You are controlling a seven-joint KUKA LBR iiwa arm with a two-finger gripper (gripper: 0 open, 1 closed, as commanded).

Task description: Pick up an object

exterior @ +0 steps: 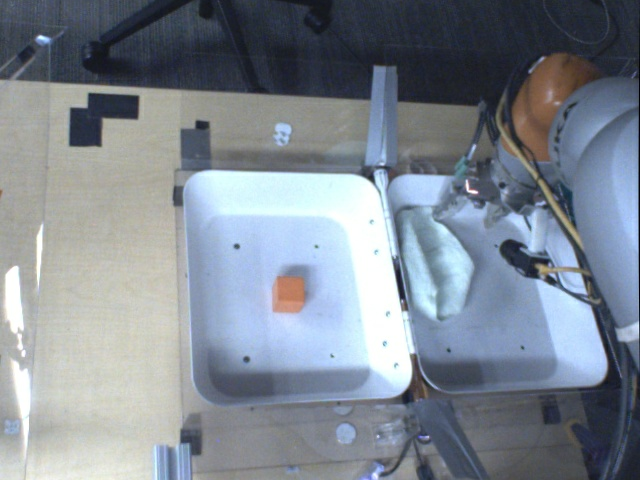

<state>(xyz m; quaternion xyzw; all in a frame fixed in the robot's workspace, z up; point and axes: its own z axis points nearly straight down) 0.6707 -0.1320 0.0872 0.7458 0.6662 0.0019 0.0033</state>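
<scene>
Camera view is showing two shallow white bins sitting side by side on the pale wooden table (100, 298), touching along a shared middle edge. An orange cube (289, 294) is lying alone on the floor of the left bin (215, 383), close to its middle and well apart from every wall. A crumpled pale cloth (437, 264) is lying in the right bin (560, 373), stretched along that bin's left wall from the far corner toward the middle.

Reaching in from the right, the grey arm (600, 158) with its orange band (550, 83) is hanging over the far part of the right bin. Its tool (470, 190) is sitting just beside the far end of the cloth, at the far rim of the bin. Whether the tool is touching the cloth is not clear, and cables and housing are hiding its tips, so its state cannot be told. Nothing is visibly being carried. Black and yellow cables (535, 258) are trailing from the wrist over the right side of the bin.
</scene>
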